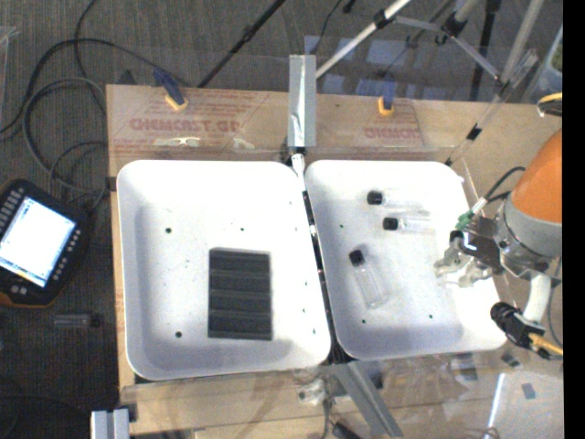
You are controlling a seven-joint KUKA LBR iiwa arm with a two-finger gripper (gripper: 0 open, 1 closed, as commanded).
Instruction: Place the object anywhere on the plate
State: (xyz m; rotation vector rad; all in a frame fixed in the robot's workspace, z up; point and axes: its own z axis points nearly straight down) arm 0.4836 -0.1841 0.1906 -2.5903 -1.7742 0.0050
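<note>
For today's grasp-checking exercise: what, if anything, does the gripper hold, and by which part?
Cannot be told. The gripper sits at the right bin's right edge, blurred. The three clear black-capped vials lie apart from it on the bin floor.

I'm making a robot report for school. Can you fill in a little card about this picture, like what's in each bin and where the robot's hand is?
left bin: one dark ridged plate, lying flat near the middle
right bin: three small clear bottles with black caps
bottle one: near the top of the bin, on its side
bottle two: just below bottle one, on its side
bottle three: nearer the middle, on its side
gripper: at the right bin's right edge, low over it
holding anything: nothing seen between its fingers
on the plate: no bottle yet
</note>
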